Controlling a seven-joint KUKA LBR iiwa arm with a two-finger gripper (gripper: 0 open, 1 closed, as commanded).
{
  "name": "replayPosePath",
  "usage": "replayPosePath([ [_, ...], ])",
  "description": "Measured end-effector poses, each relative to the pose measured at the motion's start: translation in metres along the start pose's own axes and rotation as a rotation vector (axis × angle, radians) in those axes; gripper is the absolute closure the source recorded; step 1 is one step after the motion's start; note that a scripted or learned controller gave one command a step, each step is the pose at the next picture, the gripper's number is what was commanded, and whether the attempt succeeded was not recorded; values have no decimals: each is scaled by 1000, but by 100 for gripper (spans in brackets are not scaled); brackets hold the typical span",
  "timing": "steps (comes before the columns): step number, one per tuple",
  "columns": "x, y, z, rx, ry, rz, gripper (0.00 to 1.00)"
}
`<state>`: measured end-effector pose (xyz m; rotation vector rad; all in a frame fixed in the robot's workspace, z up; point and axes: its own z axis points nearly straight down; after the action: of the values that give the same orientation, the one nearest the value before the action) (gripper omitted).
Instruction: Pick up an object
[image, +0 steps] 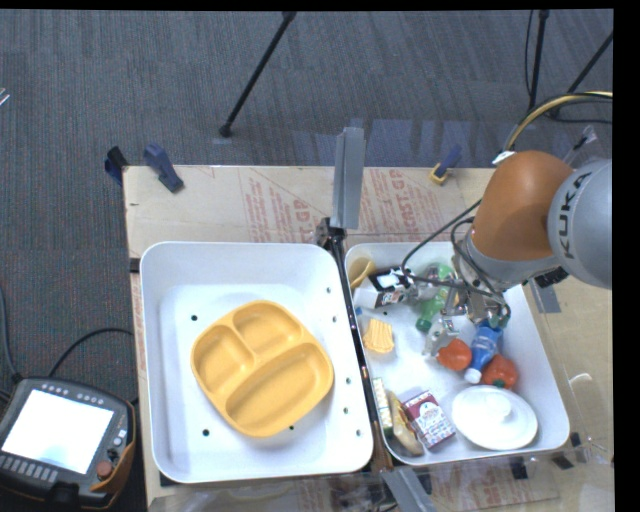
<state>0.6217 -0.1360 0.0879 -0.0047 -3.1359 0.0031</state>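
Note:
My gripper (443, 325) reaches down into the right bin (549, 385) from the right, under the orange wrist band. It hangs over a cluster of small things: a green object (436, 283) just behind it, a red round object (455, 355) right below it, and a blue bottle (486, 344) to its right. An orange-red item (501, 372) lies beside the bottle. Whether anything sits in the gripper is hidden by the clutter.
The left bin (170, 300) holds a yellow divided plate (263, 367). The right bin also has a yellow waffle-like piece (379, 337), a yellow cup (360, 270), a white bowl (493, 417), a red carton (429, 418) and a banana (402, 427).

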Motion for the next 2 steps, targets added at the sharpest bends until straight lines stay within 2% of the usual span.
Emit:
replayPosePath([
  [1, 0, 9, 1, 0, 2, -93, 0],
  [2, 18, 36, 1, -4, -6, -39, 0],
])
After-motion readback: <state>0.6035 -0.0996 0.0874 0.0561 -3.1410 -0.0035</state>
